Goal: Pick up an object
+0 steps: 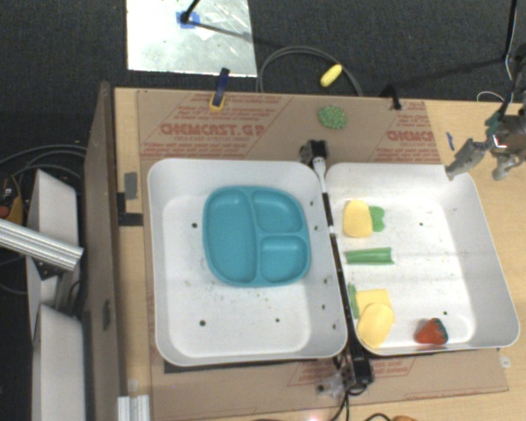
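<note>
Looking down on the bench, we see the gripper [479, 158] hanging above the far right corner of the right bin [473, 235], its two fingers spread wide with nothing between them. We find the candidate objects along this bin's left edge and near edge: a yellow piece [357, 218] resting against a green scrap [376, 217], a green stick [369, 255] just nearer, a second yellow piece [374, 319] at the near left corner, and a red item [431, 331] by the near edge. The left bin [180, 323] carries a teal divided tray [255, 235] at its centre. We judge all the small pieces to be light toy-like objects, probably smooth and apt to slip or roll. We take the green stick as the likeliest pick: it lies flat and apart from its neighbours, so closing the fingers across its narrow width at mid-length should hold it
</note>
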